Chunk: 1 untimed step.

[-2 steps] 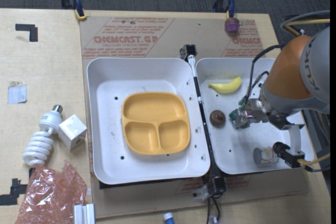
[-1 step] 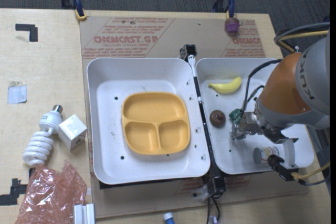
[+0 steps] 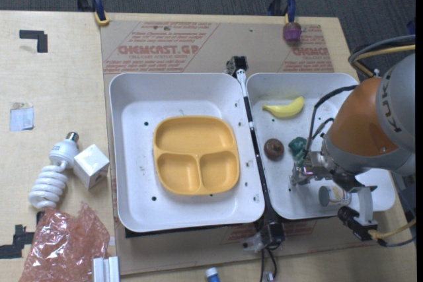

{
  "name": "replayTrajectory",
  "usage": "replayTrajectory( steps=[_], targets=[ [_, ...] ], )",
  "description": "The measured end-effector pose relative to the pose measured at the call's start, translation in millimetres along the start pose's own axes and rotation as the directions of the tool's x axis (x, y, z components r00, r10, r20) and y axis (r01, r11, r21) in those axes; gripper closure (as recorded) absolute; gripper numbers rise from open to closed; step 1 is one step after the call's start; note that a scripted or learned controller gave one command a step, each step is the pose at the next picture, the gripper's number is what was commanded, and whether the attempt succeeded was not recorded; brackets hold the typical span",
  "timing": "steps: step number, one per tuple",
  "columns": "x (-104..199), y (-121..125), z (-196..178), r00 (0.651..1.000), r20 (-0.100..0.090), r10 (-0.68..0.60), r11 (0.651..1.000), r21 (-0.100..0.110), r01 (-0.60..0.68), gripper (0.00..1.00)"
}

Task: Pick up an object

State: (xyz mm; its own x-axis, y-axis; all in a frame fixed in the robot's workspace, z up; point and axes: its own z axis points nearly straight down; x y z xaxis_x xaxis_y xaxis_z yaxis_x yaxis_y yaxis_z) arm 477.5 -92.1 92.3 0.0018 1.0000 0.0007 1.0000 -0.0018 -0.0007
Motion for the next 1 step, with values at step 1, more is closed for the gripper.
replayTrajectory(
  steps=[1],
  targets=[
    [-0.9, 0.0, 0.0, 1.000, 0.001, 0.000, 1.000, -0.001, 0.000, 0.00]
  ],
)
